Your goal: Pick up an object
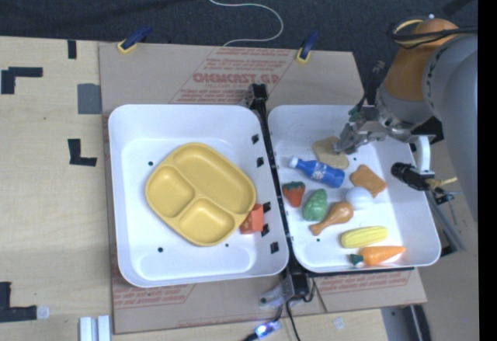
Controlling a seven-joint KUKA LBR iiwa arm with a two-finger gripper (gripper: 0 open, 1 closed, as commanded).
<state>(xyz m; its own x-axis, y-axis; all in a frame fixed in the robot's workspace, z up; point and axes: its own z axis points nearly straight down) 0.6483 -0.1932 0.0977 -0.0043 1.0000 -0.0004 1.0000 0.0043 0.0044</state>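
Note:
My gripper (pixel 347 140) hangs low over the far part of the right bin (pixel 423 215), its tip just above a tan flat piece (pixel 326 151). Nothing shows between the fingers. Near it lie a blue bottle (pixel 318 171), an orange-brown chunk (pixel 368 179) and a white egg-like ball (pixel 360 197). Further forward are a strawberry (pixel 293 193), a green vegetable (pixel 315 204), a chicken drumstick (pixel 333 217), a corn cob (pixel 363 236) and a carrot (pixel 380 255).
The left bin (pixel 128 238) holds a yellow divided plate (pixel 199 193) and a small orange block (pixel 251 220) by its right wall. A black-clipped divider (pixel 268 168) runs between the bins. A cable-bearing black bracket (pixel 411 175) juts from the arm over the right bin's edge.

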